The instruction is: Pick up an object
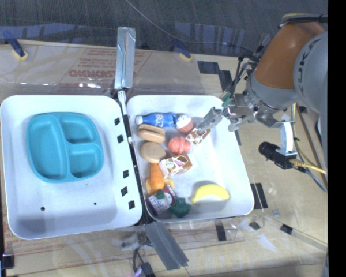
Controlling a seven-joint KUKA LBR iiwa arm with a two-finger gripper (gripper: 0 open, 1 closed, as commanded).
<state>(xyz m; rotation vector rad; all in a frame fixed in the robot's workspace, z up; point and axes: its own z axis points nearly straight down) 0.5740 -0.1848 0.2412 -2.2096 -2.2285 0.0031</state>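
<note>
The pincer point(207, 122) is hanging over the upper right part of the right bin point(236, 169), reaching in from the right beneath the grey arm point(311, 62) with its orange band; whether it is released or clenched cannot be told from this slanted view, and nothing is showing between its tips. Just below its tip a small patterned packet point(198, 136) is lying beside a pink ball-like toy point(179, 145). Further left, a blue and white bottle point(158, 120) is lying on its side along the bin's upper edge, with a hot-dog bun point(152, 134) and a round tan piece point(152, 152) sitting under it. Lower down, an orange carrot-like toy point(155, 179), a printed packet point(177, 165), a yellow banana point(210, 193) and a dark green piece point(180, 208) are crowding the bin's bottom. The left bin point(57, 209) is holding a teal divided tray point(65, 145), both bins resting on the desk point(277, 235).
</note>
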